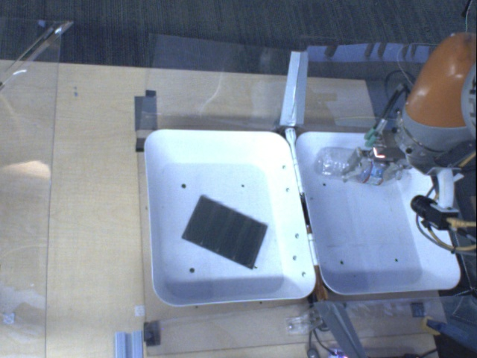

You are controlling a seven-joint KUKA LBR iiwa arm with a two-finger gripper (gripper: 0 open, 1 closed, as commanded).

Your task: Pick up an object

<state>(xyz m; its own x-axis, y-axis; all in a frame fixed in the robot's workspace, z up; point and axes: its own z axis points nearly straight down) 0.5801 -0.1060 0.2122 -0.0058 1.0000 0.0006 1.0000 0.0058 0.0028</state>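
Bench (74, 200) of pale wood fills the near edge of the camera view, with a few small fittings and cables at its front rim. On it sit two shallow white bins side by side, their inner rims almost touching. The left bin (160, 259) holds a dark, flat rectangular pad (224, 231), lying flat and turned at a slant, a little toward the near half of the bin floor and apart from every wall. The right bin (387, 267) has a bare near half; at its far left corner lies a clear, crumpled plastic object (333, 162), resting on the bin floor close to the far wall. Just to the right of that object is the gripper (375, 168), low over the far part of the right bin, with the clear plastic touching or overlapping its tip. Whether the gripper is spread or pinched together cannot be told, nor whether the plastic sits between its tips. Behind it rises the grey arm (440, 133) with its orange band (443, 80), coming in from the right. Beyond the bins, an upright metal strip (293, 88) stands at the far rims.
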